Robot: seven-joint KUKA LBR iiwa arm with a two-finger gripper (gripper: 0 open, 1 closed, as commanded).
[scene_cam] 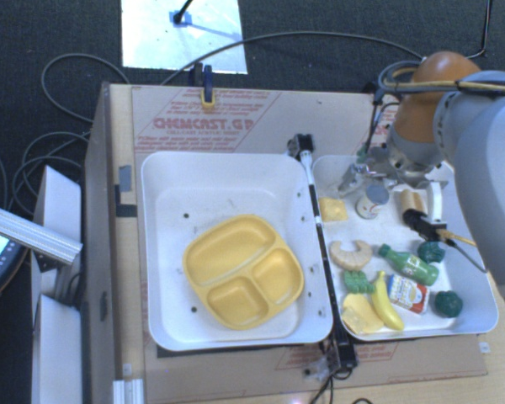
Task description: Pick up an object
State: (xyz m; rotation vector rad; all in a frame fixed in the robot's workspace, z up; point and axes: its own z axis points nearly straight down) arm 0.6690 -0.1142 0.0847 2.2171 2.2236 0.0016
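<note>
claw low over the toy-food bin, nothing seen in its grip

left of the right bin [488,314] sits a yellow tray [242,269] (likely a drop spot). in the bin's upper part the claw [366,178] hangs, fingers spread wide, just above a grey cylinder [372,200]. that cylinder, the likely target, stands upright, long axis toward the camera.

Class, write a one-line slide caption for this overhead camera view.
Arm's gripper poised over toy food in the right bin; a yellow divided tray sits in the left bin.
</note>
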